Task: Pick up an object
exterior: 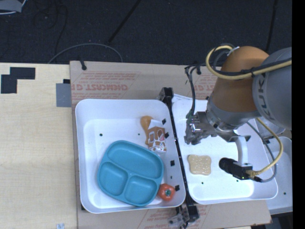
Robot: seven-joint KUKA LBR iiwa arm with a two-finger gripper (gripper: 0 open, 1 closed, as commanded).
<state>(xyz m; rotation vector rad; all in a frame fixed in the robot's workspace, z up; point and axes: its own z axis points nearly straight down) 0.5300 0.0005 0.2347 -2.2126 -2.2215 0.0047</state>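
gripper [194,133] sits above the tan square waffle-like piece [199,164] in the right white bin [267,194]; can't tell finger opening. centre over it, descend straight.

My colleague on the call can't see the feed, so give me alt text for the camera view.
A grey arm with an orange band reaches from the right over the right bin, its gripper just above a tan waffle piece. The left bin holds a blue divided plate, a tomato and a small packet.
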